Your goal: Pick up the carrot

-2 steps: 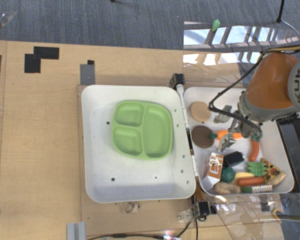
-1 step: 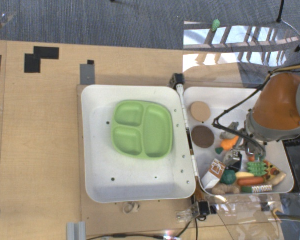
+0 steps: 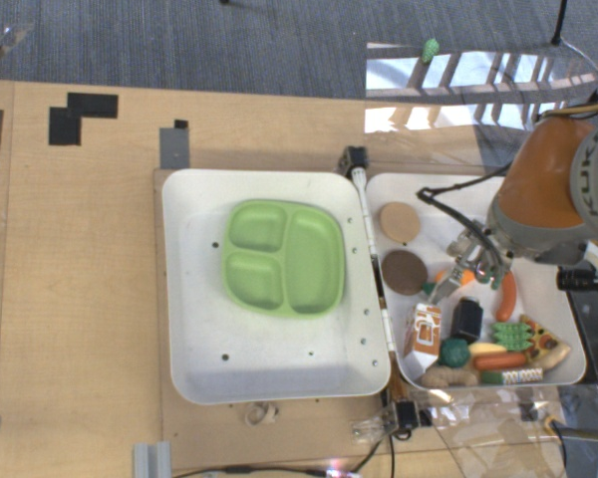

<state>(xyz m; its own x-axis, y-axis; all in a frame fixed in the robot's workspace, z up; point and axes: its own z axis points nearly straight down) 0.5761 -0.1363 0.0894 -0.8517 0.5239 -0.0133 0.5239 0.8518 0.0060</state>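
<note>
On left side, shallow white left bin (image 3: pixel 194 366) holds only a green three-compartment plastic plate (image 3: pixel 284 257), likely a drop spot. Right white bin (image 3: pixel 576 361) is crowded: tan disc (image 3: pixel 400 222), brown disc (image 3: pixel 405 271), black block (image 3: pixel 466 319), toy foods. Two-finger gripper (image 3: pixel 465 270) hangs low over an orange carrot (image 3: pixel 467 278), touching or just above; jaw opening and grasp: cannot tell.
</note>
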